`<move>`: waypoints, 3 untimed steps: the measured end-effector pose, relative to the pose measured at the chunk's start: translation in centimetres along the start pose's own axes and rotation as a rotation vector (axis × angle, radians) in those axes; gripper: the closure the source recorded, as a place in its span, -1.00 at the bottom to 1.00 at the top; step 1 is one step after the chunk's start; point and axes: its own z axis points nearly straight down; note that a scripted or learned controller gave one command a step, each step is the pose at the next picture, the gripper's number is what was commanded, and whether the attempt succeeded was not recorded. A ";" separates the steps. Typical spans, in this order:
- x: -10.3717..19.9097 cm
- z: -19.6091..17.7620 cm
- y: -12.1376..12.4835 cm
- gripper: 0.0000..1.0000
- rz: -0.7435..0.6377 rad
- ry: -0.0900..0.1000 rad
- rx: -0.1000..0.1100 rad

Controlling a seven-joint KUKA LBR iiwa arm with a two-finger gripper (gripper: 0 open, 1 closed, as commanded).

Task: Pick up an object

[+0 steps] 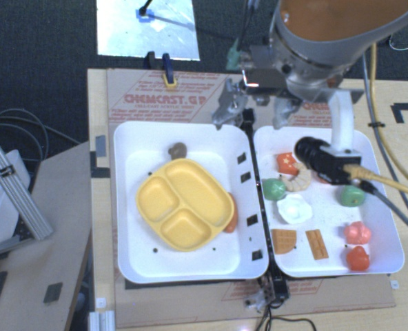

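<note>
Hanging over the far rim between the two bins, the gripper has jaws spread, nothing between them. Yellow tray fills the left bin; right bin holds scattered toy foods, gaps between them.

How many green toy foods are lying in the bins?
2, both in the right bin. One green piece lies near the divider on its left side; the other green piece lies toward its right side. More may be hidden under the black fixture.
</note>
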 end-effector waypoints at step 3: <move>0.0 0.0 0.0 -1.00 0.000 0.000 0.000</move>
